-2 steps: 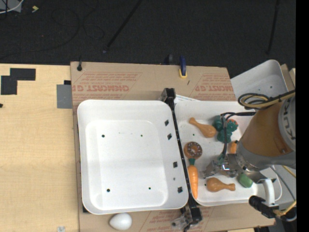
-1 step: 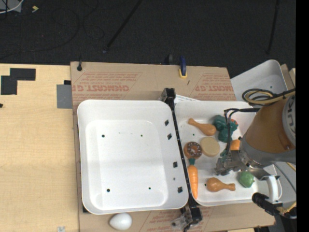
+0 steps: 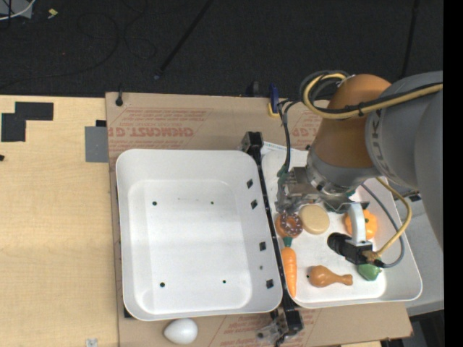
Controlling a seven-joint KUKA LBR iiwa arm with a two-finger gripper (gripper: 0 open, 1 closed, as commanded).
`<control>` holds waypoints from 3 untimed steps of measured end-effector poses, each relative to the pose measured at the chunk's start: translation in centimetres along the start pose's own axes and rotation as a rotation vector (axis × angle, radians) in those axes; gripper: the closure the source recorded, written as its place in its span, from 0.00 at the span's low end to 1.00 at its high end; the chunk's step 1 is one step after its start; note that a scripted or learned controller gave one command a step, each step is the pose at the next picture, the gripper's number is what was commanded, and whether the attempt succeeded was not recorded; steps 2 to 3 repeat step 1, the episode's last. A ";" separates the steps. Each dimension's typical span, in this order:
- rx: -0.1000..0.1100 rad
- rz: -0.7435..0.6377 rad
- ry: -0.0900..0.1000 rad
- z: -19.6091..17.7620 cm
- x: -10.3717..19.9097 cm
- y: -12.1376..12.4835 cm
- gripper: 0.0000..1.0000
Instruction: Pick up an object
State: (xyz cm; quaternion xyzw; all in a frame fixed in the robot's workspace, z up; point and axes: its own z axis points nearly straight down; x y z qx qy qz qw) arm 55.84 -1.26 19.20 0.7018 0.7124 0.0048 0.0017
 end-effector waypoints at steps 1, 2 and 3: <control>-0.005 0.011 -0.004 -12.9 1.7 4.1 1.00; -0.005 0.011 -0.004 -12.9 1.7 4.1 1.00; -0.005 0.011 -0.004 -12.9 1.7 4.1 1.00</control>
